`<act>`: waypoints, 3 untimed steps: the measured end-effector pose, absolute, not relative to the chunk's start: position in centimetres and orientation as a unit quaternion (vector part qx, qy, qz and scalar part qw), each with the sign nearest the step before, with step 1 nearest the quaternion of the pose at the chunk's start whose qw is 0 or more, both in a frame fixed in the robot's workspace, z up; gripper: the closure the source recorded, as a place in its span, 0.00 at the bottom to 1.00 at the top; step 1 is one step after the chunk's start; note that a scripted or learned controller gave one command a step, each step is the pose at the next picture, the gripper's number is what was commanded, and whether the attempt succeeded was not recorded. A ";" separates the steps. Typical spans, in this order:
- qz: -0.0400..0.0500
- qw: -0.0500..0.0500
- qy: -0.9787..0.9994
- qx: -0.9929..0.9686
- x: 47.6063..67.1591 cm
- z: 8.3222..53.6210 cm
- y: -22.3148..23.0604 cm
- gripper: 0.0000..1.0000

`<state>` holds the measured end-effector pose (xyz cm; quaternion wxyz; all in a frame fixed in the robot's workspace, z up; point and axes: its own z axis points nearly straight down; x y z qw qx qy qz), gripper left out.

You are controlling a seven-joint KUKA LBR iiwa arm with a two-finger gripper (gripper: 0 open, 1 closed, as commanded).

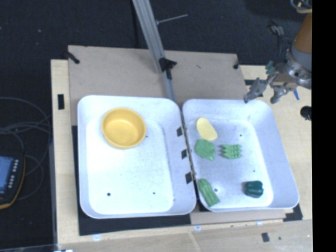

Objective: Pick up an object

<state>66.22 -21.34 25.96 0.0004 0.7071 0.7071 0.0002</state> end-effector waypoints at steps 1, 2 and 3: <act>-0.001 -0.002 0.707 0.707 65.5 20.4 -20.7 0.00; -0.001 -0.002 0.707 0.707 64.9 14.3 -20.3 0.00; -0.001 -0.001 0.707 0.707 64.8 9.8 -20.3 0.00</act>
